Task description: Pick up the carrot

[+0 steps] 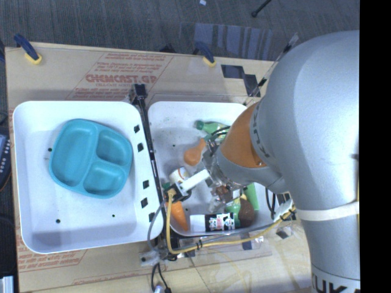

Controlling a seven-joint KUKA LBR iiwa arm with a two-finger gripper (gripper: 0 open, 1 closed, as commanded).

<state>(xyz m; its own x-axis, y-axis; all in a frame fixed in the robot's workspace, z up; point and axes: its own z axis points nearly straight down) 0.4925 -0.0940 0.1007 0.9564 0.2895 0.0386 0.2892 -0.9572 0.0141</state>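
The carrot (193,154) is an orange piece in the right bin (160,140), near the bin's middle, with a green end (211,127) behind it toward the back wall. My gripper (220,192) hangs low in the same bin, just in front and to the right of the carrot. The orange-banded wrist hides much of it. Nothing can be made out between its tips.
A second orange object (178,214) lies at the right bin's front left corner. A black-and-white bottle (213,223), a brown lump (247,213) and a green stick (251,196) crowd the front wall. In the left bin (36,224) rests a blue divided plate (91,157).
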